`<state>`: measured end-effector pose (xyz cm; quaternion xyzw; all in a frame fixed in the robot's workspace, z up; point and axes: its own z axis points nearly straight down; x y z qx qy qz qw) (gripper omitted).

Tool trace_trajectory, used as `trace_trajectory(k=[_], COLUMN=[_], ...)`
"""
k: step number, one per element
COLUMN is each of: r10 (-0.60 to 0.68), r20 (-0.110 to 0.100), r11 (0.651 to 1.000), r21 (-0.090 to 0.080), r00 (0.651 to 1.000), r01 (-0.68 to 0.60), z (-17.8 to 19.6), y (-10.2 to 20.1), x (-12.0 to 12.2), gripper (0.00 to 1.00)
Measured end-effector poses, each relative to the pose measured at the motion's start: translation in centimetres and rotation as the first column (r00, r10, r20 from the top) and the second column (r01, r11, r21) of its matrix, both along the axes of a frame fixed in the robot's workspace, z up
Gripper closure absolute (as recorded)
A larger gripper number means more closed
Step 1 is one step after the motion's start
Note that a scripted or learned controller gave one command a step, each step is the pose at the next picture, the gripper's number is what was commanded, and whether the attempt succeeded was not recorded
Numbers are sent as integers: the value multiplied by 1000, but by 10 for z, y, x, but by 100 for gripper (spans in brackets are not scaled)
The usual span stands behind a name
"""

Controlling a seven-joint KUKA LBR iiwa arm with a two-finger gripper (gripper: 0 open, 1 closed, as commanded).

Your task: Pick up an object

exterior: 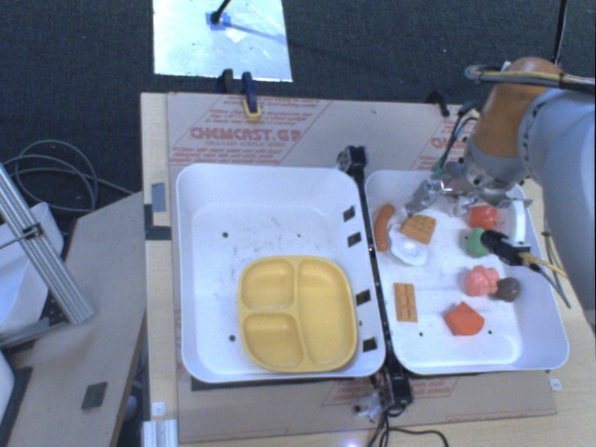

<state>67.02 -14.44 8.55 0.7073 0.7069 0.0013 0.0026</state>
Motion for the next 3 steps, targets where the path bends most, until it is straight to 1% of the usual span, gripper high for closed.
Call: trace_trajectory(k=[1,2,3], r10=[-2,4,2], r20=[12,-3,-3], r11=[1000,1000,1000], r21=[-7,0,0], r00=[1000,1000,1000], r01=[2,-4,-2], z=[137,117,121], y=[-68,-62,-62], x=[1,-1,-11], gripper=[0,0,0])
